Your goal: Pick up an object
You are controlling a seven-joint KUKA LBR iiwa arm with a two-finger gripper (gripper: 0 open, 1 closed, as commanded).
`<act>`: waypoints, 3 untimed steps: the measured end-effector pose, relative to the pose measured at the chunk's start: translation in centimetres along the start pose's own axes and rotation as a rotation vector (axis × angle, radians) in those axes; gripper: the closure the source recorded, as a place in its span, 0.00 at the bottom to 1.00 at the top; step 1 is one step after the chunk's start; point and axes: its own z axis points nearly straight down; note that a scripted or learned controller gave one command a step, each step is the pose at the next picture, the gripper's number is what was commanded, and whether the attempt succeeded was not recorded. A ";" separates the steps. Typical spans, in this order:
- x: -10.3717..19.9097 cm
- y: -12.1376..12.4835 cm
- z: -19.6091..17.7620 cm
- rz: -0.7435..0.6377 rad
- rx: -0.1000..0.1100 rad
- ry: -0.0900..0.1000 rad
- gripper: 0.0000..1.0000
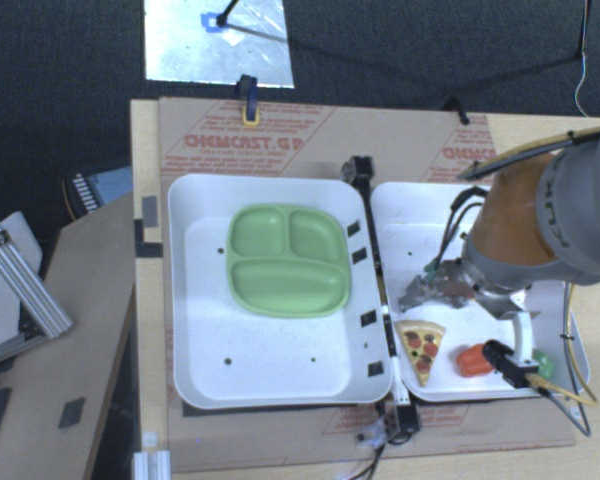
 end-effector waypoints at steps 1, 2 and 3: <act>0.0 0.1 -1.3 0.000 -0.004 -0.001 1.00; 0.1 -0.5 -7.2 -0.003 -0.009 -0.002 1.00; 0.1 -0.3 -12.5 -0.003 -0.009 -0.002 1.00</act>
